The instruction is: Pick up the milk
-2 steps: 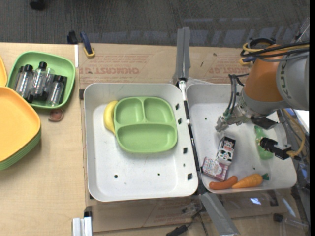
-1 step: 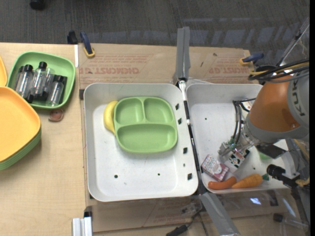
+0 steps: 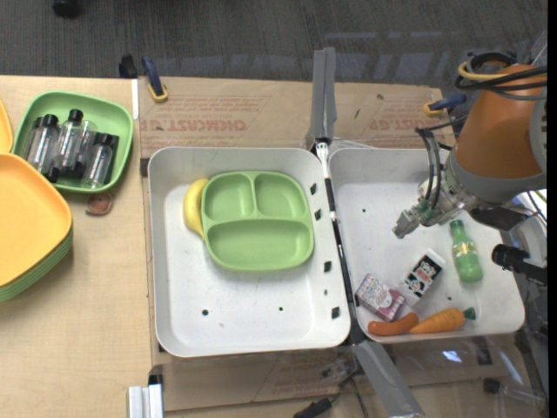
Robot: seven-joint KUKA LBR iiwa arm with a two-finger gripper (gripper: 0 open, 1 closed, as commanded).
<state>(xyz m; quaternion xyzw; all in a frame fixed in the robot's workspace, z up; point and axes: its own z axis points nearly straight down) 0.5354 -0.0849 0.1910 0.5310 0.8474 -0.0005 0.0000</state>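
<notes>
The milk (image 3: 423, 277) is a small carton with a black-and-white cow pattern. It lies on its side in the right bin (image 3: 374, 190), toward the front. My gripper (image 3: 413, 220) hangs over the same bin, up and a little to the left of the carton and apart from it. Nothing shows in its grasp. The arm's orange band (image 3: 496, 138) rises behind it at the right.
Around the milk lie a pink carton (image 3: 380, 295), a green bottle (image 3: 466, 252), a carrot (image 3: 438, 321) and a sausage (image 3: 392, 326). The left bin (image 3: 252, 320) holds a green divided plate (image 3: 258, 219) and a yellow piece (image 3: 191, 205). A tray of bottles (image 3: 74, 142) stands far left.
</notes>
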